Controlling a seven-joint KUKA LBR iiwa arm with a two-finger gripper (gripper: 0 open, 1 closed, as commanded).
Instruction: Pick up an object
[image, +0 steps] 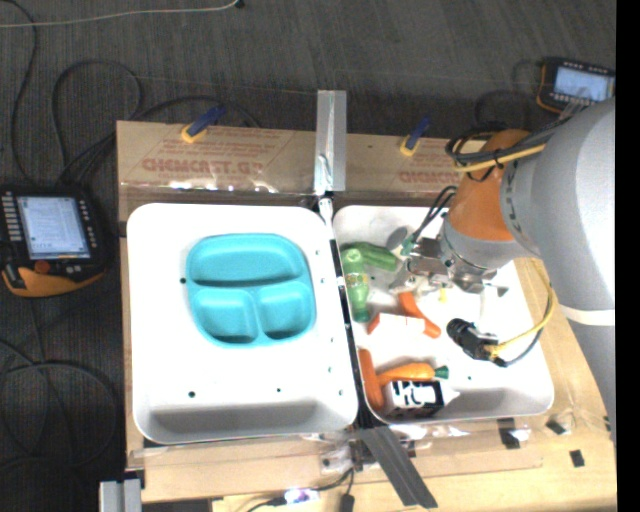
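Observation:
The right bin (520, 385) holds a heap of small things. A green bottle (368, 257) lies at its upper left, with a second green piece (356, 291) just below it. An orange and white piece (412, 312) rests in the middle. Along the front lie an orange carrot-like toy (368, 378), another orange piece (414, 372) and a black and white box (414, 396). My gripper (424, 264) hangs low over the middle of this bin, just right of the green bottle and above the orange and white piece. The wrist hides what lies under it.
The left bin (160, 380) bears a teal divided tray (250, 285). A black cable with a yellow lead (480, 340) dangles from the wrist over the right bin. Cardboard with clamps backs both bins. A handheld pendant (45, 235) lies on the floor at left.

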